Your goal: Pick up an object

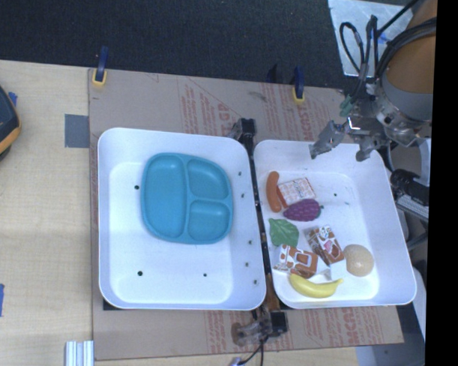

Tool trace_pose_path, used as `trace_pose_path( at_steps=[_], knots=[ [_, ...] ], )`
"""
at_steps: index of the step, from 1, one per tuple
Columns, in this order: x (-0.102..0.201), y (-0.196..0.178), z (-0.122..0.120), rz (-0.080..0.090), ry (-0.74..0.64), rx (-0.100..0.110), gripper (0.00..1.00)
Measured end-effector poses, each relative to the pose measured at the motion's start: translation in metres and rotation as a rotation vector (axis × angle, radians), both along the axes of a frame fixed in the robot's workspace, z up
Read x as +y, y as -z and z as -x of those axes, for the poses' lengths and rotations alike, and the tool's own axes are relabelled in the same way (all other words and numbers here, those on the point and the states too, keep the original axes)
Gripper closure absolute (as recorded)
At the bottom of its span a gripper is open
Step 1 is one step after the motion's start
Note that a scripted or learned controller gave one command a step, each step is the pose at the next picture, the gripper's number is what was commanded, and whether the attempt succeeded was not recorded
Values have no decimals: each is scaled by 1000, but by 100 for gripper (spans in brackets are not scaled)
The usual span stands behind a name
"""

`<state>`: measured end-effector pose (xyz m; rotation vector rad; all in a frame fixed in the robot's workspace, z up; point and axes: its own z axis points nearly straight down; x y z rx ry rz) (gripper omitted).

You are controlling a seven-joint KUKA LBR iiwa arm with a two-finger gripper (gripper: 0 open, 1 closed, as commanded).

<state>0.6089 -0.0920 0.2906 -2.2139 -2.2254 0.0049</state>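
The right bin (393, 222) holds a cluster of small things: an orange sausage (273, 190), a red-and-white snack packet (295, 190), a purple fruit (302, 210), a green leaf (283, 232), two more printed packets (324, 244) (297, 259), a beige ball (357, 259) and a yellow banana (315, 286). My gripper (341, 150) hangs over the bin's far edge, up and to the right of the cluster. It is open, with its dark fingers (321, 147) spread wide and nothing between them.
The left bin (115, 212) carries a blue divided plate (187, 197). Black clips (246, 129) (258, 326) join the two bins at the seam. A yellow-and-black device (0, 125) lies at the bench's left edge. Cables (358, 40) hang behind the arm.
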Motion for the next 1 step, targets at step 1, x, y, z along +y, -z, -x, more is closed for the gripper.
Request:
trace_pose_path(
  at_steps=[1],
  knots=[
    [-30,126,5,1,1,3,0]
  ],
)
